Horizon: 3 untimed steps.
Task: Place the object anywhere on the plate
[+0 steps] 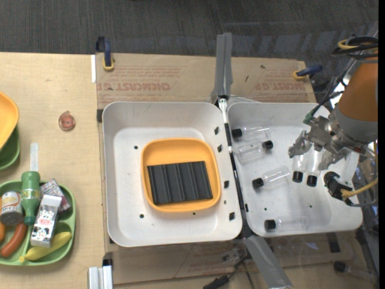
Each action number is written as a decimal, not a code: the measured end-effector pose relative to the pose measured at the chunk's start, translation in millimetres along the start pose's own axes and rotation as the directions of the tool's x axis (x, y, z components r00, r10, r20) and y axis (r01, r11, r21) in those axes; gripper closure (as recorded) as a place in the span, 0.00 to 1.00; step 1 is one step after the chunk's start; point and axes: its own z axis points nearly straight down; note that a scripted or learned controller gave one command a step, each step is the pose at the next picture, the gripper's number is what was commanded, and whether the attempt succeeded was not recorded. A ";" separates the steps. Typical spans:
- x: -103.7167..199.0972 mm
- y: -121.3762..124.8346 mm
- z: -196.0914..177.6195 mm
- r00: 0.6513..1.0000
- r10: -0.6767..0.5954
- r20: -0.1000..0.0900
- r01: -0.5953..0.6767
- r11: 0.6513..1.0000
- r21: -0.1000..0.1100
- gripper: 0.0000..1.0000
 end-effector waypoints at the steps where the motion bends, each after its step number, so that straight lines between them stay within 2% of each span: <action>1: -9.3 38.3 -33.6 0.998 -0.066 0.000 0.066 0.998 -0.002 1.00; 2: -7.2 106.4 -24.1 0.983 -0.186 0.000 0.186 0.983 -0.002 1.00; 3: 5.1 134.8 -51.2 0.910 -0.415 0.001 0.415 0.910 -0.006 1.00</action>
